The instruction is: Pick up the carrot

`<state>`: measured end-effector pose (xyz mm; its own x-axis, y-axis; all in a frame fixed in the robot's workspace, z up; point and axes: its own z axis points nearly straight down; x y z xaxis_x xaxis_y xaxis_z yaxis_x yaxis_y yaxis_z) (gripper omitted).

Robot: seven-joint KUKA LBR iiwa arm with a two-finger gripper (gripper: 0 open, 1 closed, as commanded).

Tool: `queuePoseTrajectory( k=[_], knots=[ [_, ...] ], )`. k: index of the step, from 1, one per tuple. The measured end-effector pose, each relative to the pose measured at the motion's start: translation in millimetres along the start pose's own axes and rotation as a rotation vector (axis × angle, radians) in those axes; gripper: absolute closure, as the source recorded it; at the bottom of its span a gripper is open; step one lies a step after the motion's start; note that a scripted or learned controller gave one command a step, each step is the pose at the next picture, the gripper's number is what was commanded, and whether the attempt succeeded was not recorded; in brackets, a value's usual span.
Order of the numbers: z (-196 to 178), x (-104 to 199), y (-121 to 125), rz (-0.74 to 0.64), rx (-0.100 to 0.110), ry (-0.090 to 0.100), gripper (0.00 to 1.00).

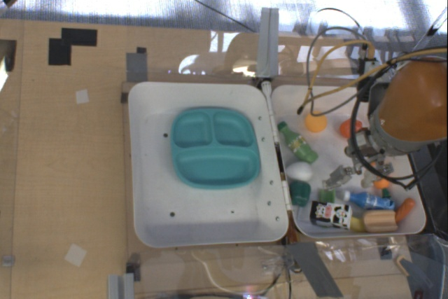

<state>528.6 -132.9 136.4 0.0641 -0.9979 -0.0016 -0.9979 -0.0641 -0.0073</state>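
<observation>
2 white bins sit side by side on the bench. In the left bin (150, 150) lies a teal plate (215, 148) with 3 compartments, set near its middle. The right bin (417, 220) holds the small items. A green bottle (297, 143) lies tilted along its left side, with a white egg (299, 171) just near of it and a dark green cup (300, 192) nearer still. Farther back, an orange ball (316, 124) rests apart from a red-orange piece (350, 127) that is partly hidden behind cables.

Along the near wall stand a black-and-white carton (331, 214), a small yellow piece (357, 224), a tan block (379, 221) and a blue bottle (372, 201) just far of the block. The carrot (404, 209) lies in the near right corner, touching the tan block's right end, angled toward the far right.

1 arm (413, 105) comes in from the right, its orange band over the bin's far right part, cables looping above it. The gripper (339, 178) hangs over the middle of the right bin, left of the carrot and apart from it. Whether its fingers are spread or closed cannot be told, and nothing can be seen between them. A small orange piece (381, 185) sits just right of the gripper.
</observation>
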Motion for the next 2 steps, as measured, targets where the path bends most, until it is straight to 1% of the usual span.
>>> queuePoseTrajectory(
  k=[1, 2],
  knots=[
    [-90, 70, -32, -0.102, 0.007, 0.006, 0.0],
    [-14, 65, -67, -0.084, -0.006, -0.004, 0.0]
  ],
)
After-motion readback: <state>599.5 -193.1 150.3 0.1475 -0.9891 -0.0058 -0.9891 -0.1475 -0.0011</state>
